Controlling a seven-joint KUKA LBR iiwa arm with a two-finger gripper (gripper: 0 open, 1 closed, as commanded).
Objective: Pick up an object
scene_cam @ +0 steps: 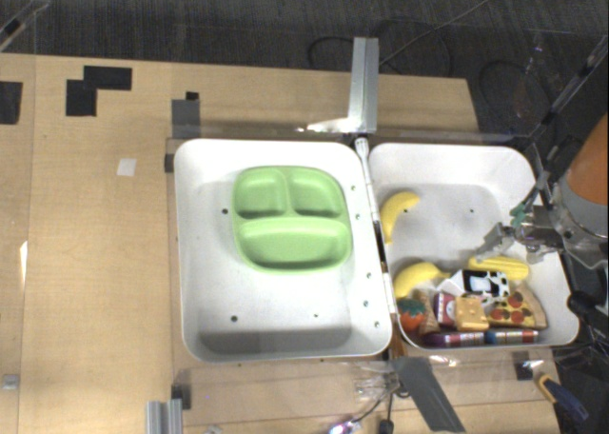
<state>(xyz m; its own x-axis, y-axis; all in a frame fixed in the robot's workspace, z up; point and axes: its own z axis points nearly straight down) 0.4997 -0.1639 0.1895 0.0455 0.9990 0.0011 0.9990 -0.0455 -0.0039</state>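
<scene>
Two shallow white bins sit side by side on the wooden bench. The left bin (pixel 205 327) holds a green plastic divided tray (pixel 290 216); the right bin (pixel 447 170) holds the clutter.

From the fixed overhead camera, the grey arm with its orange band (pixel 588 175) reaches in from the right, its two-finger gripper (pixel 502 237) low over the right bin's near half. Whether the gripper is spread or closed I cannot tell at this size.

Just below the gripper, perhaps touching it, lies a flat yellow bar-shaped piece (pixel 501 267), its long axis running left to right. That looks the likeliest target. Beyond it to the left are a yellow banana (pixel 398 208) and a round yellow fruit (pixel 417 278); a heap of small toy food packages (pixel 481 313) fills the near corner.
</scene>
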